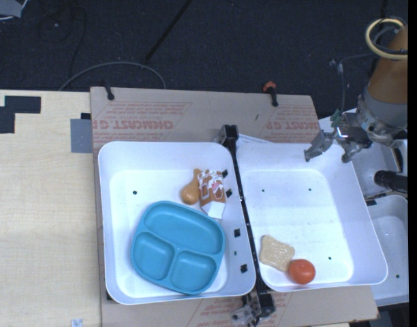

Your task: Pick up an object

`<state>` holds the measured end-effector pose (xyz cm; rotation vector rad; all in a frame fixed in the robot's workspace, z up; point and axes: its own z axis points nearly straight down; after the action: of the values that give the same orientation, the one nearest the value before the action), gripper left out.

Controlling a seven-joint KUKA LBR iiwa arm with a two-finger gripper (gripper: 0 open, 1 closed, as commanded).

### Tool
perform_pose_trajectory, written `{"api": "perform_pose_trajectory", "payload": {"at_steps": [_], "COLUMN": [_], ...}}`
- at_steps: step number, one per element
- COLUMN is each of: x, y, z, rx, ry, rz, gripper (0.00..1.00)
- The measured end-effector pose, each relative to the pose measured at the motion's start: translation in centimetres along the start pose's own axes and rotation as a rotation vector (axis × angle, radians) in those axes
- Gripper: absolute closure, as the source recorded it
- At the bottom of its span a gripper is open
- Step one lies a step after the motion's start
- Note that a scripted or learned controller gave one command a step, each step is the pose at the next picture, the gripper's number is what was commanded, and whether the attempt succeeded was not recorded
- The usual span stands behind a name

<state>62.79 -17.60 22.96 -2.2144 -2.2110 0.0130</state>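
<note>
From the overhead camera you see the gripper [329, 146] above the far right corner of the right bin [345, 189], its two fingers spread apart with nothing between them. In that bin's near part lie a pale, flat bread-like slice [275, 252] and a round red tomato [302, 272], touching each other. Across the black divider [239, 203], the left bin [120, 182] holds a smooth blue three-compartment plate [177, 246]; beside its far edge sit a small orange piece [190, 192] and a brown-and-white packet [211, 187].
</note>
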Motion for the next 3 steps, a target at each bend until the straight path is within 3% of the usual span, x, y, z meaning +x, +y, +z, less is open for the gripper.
{"api": "perform_pose_trajectory", "payload": {"at_steps": [1,3], "x": [0.0,0.9], "y": [0.2,-0.5], "z": [-0.8,11.8], "rx": [-0.012,-0.007], "ry": [-0.002,-0.001], "rz": [-0.002,-0.002], "gripper": [0.00,0.00]}}
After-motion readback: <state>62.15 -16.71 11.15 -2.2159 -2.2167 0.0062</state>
